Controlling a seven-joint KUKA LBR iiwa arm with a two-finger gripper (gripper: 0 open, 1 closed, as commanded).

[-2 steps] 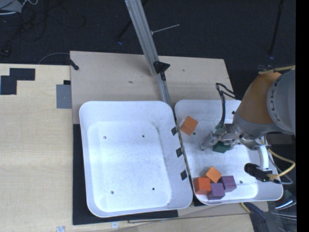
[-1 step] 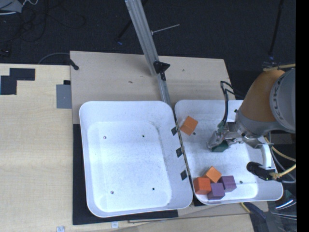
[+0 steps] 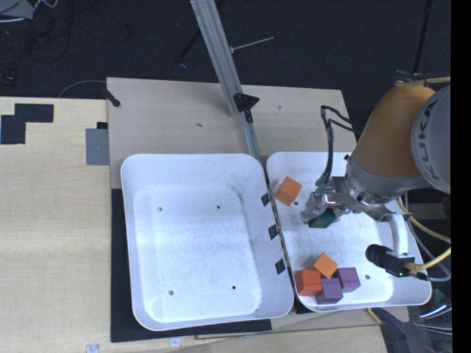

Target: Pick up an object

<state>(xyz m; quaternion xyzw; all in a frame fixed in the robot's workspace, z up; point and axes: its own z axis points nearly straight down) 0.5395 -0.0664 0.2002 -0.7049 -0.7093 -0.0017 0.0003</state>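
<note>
Purple blocks [image 3: 338, 284] clear; hand [image 3: 321, 210] hides green object [image 3: 322, 221].

Dk green block [image 3: 321, 220] mid right bin, under gripper

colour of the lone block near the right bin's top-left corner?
Orange block, seen in the camera view.

- I see the arm [image 3: 401, 142] reaching in from the right, over the right bin [image 3: 383, 294].
- The gripper [image 3: 318, 210] is low over that bin, at a dark green object [image 3: 321, 220].
- I see an orange block [image 3: 288, 191] near the bin's upper left.
- Two orange blocks [image 3: 308, 281] and two purple blocks [image 3: 330, 290] cluster at the near edge.
- The left bin [image 3: 195, 237] shows its white floor.
</note>
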